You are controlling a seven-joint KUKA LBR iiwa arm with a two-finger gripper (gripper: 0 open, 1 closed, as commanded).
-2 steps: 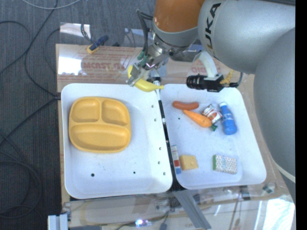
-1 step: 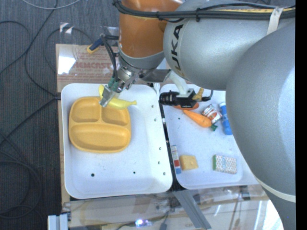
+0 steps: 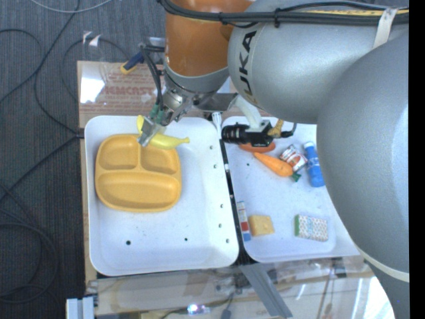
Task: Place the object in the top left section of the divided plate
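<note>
A yellow divided plate [image 3: 136, 188] lies in the left part of the left bin [image 3: 192, 231], with two small sections at its far side and one long section at the near side. My gripper [image 3: 150, 133] hangs over the plate's far rim, about where the two small sections meet. It is shut on a yellow banana [image 3: 169, 140]. The banana sticks out to the right along the far edge of the top right section, and a short yellow end [image 3: 141, 121] shows to the left of the fingers.
The right bin [image 3: 285, 244] holds an orange carrot [image 3: 275, 164], a red and white can [image 3: 290, 156], a blue bottle [image 3: 313, 165], a yellow block [image 3: 261, 225] and a patterned pad [image 3: 311, 227]. The big grey arm covers the right and top of the view.
</note>
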